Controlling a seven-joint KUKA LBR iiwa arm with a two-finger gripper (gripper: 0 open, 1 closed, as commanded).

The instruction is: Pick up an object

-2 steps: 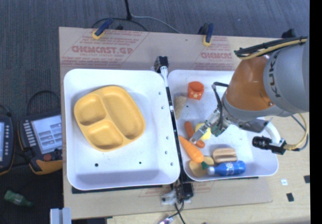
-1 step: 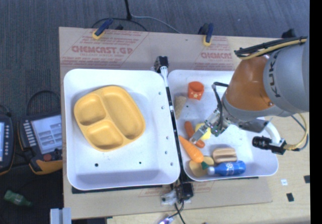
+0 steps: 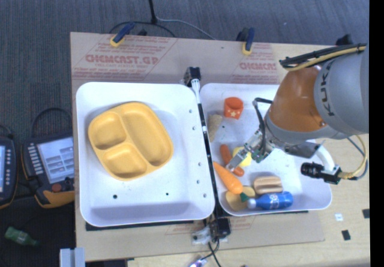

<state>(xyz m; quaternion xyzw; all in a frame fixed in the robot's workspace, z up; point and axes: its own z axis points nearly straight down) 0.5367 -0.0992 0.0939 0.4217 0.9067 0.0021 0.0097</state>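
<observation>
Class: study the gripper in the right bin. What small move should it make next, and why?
Probably a short descent. The gripper hovers just right of the small red sausage, with the carrot just below, so lowering and shifting slightly left would likely bracket the sausage.

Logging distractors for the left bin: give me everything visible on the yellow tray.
The yellow tray is a rounded-square divided plate, looks like matte plastic, with three compartments: one large on the right, two smaller on the left, split by raised ridges. It lies flat, right side up, rotated a little against the bin's edges, in the upper-left part of the left white bin. It rests on the bin floor; nothing sits in its compartments and nothing else touches it. The gripper is over in the right bin, well apart from it.
</observation>
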